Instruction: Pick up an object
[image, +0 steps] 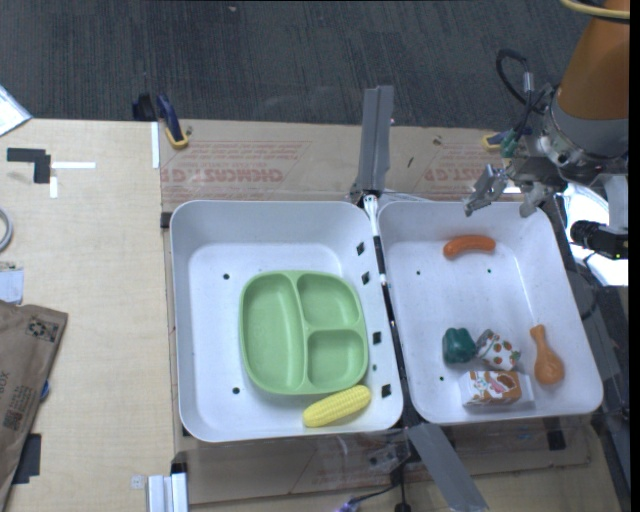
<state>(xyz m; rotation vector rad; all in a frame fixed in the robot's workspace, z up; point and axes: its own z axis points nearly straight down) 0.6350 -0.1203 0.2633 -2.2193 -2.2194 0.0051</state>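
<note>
My gripper (508, 196) hangs open over the far edge of the right bin (430, 400), its two fingers spread with nothing between them. Just below and left of it an orange sausage (469, 245) lies on the bin floor. Near the front of the same bin sit a dark green toy (458, 345), a printed packet (494, 372) and an orange drumstick-shaped toy (545, 357). The left bin (200, 300) holds a green divided plate (303, 331), with a yellow corn cob (337, 405) at the plate's front edge.
A grey upright post (376, 140) stands behind the seam between the bins. Cables and a blue-yellow tool (172, 124) lie on the cardboard at the back. The bench's left side carries a brown paper bag (25, 370).
</note>
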